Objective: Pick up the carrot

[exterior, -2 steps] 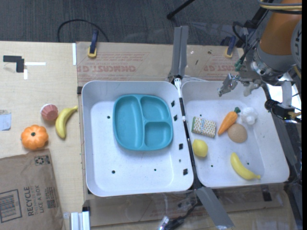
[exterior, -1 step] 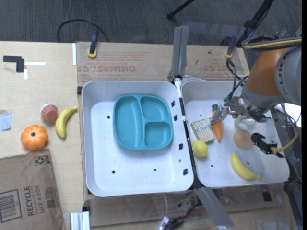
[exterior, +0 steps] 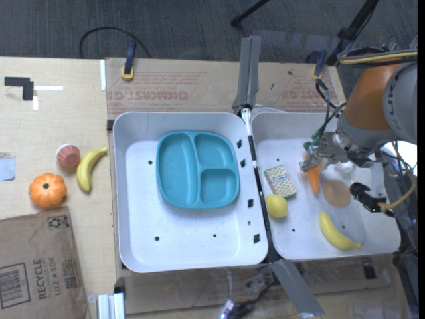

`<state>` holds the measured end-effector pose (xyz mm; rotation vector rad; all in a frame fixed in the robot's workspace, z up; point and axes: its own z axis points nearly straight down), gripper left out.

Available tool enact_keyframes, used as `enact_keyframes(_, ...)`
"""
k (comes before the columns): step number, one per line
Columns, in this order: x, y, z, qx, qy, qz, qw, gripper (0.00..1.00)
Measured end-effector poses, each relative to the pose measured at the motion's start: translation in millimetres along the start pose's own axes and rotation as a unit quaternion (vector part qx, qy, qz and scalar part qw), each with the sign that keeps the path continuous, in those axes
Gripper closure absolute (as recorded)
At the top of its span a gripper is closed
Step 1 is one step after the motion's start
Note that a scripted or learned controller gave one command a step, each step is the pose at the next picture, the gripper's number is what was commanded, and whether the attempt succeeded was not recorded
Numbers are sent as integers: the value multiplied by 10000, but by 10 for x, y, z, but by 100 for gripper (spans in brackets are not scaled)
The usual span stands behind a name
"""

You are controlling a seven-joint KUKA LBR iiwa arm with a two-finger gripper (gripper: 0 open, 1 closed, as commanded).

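Observation:
The orange carrot [exterior: 313, 180] is in the right bin [exterior: 292, 241], near its middle, with its thick end toward the back and its tip toward the front. My gripper [exterior: 311, 159] is directly over the carrot's thick end, coming down from the grey and orange arm [exterior: 375, 102] on the right. The gripper body hides where it meets the carrot, so contact is unclear.
The right bin also holds a yellow-green checked box [exterior: 280, 181], a lemon [exterior: 277, 206], a banana [exterior: 339, 232] and a brown round item [exterior: 335, 194] just right of the carrot. A teal divided plate [exterior: 198, 169] lies in the left bin [exterior: 136, 244]. A small pumpkin [exterior: 48, 190], a second banana [exterior: 89, 168] and a pink cup [exterior: 68, 156] sit on the bench at left.

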<state>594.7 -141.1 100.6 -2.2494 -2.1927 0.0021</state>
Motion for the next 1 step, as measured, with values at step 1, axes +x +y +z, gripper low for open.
enact_keyframes(1, 388, -467, -885, -1, 0, -729, 9973, 100)
